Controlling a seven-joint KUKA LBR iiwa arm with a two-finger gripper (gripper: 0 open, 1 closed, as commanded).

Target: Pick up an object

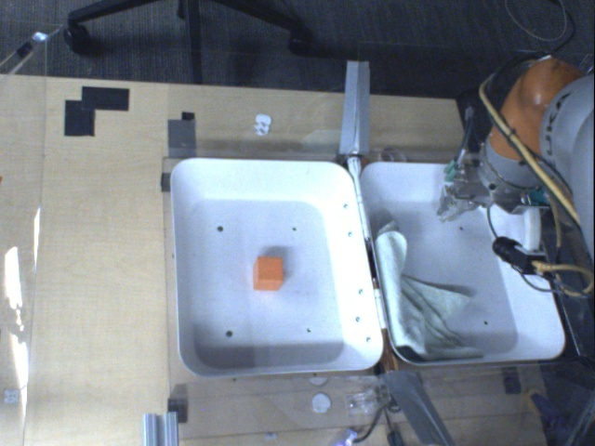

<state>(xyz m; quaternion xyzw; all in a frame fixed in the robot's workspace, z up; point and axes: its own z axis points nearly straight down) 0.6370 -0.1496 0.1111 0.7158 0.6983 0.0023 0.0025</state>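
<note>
Orange cube (269,273) near middle of left bin (200,189), alone, well apart from gripper (457,196). Crumpled pale cloth (418,300) in right bin (535,342). Gripper over right bin's far part; finger state impossible to tell.

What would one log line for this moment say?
pincer: above right bin | orange cube: left bin | cloth: right bin

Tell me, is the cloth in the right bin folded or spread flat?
Neither: the cloth lies crumpled, bunched against the right bin's left wall, with visible folds.
</note>
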